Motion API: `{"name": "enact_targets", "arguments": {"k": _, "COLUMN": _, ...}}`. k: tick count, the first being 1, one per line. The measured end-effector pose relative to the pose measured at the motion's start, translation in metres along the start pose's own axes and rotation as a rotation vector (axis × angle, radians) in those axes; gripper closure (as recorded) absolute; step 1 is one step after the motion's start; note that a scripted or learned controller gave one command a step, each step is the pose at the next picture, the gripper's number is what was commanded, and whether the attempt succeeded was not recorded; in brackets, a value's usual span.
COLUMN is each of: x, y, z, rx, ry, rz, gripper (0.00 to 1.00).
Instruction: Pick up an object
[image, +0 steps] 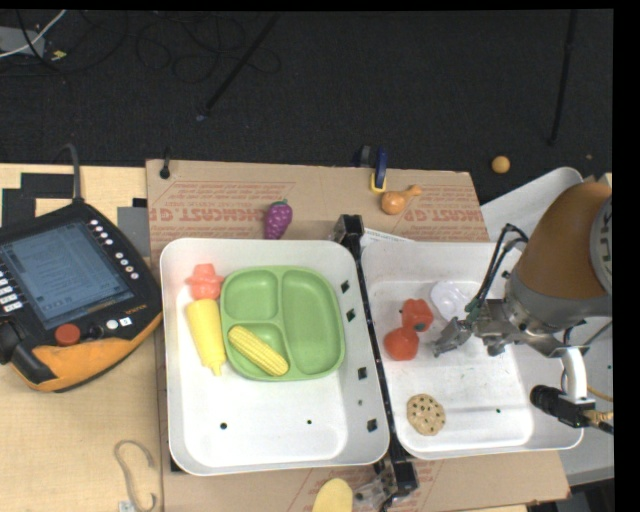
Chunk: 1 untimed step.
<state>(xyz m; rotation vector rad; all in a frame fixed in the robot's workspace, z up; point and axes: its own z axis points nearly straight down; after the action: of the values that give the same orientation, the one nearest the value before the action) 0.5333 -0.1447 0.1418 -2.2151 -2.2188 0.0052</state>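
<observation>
Right bin (500, 425): red toy (408, 328) at 9 o'clock, cookie (426, 413) at 6. Claw (447, 338) just beside red toy; finger state cannot tell. Left bin (260, 435): green tray (305, 325) holding corn (258, 350); yellow bottle (206, 333) at tray's 9 o'clock.

Divided plate (318, 330) in left bin (260, 440); corn (258, 350) on plate; cookie (426, 413) in right bin (490, 420).

Robotics lab bench, teach pendant (70, 300) lay at left, two white bins (190, 440) sat on taped cardboard (320, 200), dark carpet with cables (130, 40) lay behind
</observation>
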Motion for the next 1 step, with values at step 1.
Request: {"name": "enact_targets", "arguments": {"k": 1, "x": 0.0029, "y": -0.0004, "z": 0.0539, "rx": 0.0, "ry": 0.0, "rz": -0.001, "gripper": 0.0}}
